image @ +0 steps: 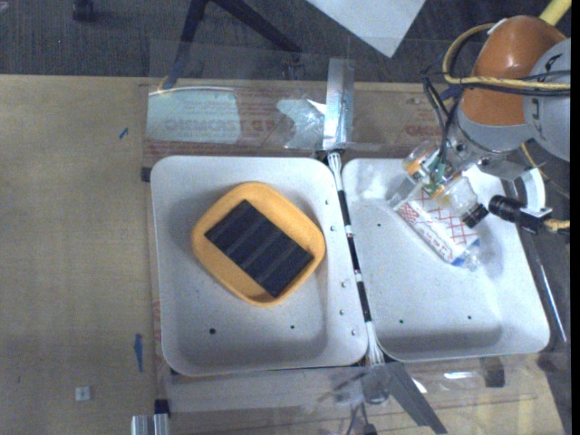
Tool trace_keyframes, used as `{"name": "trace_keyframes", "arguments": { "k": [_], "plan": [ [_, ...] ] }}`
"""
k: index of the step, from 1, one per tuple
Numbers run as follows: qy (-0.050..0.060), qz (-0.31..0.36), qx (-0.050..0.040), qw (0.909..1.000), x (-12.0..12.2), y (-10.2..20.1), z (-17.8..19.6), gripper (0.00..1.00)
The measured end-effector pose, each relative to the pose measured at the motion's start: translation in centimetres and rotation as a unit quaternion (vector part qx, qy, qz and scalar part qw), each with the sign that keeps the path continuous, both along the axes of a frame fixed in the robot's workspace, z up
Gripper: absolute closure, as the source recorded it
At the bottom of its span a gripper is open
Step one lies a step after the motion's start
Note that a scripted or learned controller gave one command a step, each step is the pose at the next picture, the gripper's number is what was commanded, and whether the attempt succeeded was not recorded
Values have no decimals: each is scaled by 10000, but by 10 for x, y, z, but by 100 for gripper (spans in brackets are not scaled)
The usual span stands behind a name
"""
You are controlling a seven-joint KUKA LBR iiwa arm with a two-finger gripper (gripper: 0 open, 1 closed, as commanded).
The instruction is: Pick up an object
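Right now you are looking at a pick that is barely beginning: the hand (433,172) is hovering at the far edge of the right bin (453,324), just above a clear packet with a red lattice print (439,227) that is lying flat on the bin floor. Whether it is gripping anything I cannot tell (the wrist is hiding that). In the left bin (181,333) an orange tray with a dark ridged insert (258,243) is sitting untouched, and no lettering is reading clearly on either item.

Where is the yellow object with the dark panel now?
The yellow object lies in the left bin, near its middle, just left of the divider between the two bins, far from the gripper.
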State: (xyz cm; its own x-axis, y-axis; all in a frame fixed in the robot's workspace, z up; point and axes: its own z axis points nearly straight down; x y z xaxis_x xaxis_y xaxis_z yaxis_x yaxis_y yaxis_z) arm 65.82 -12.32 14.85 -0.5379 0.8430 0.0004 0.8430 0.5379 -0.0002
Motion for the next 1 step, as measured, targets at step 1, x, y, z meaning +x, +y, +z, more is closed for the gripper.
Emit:
{"name": "trace_keyframes", "arguments": {
  "k": [1],
  "plan": [
    [-29, 243, -9, 9997, 9, 7, 49, 100]
  ]
}}
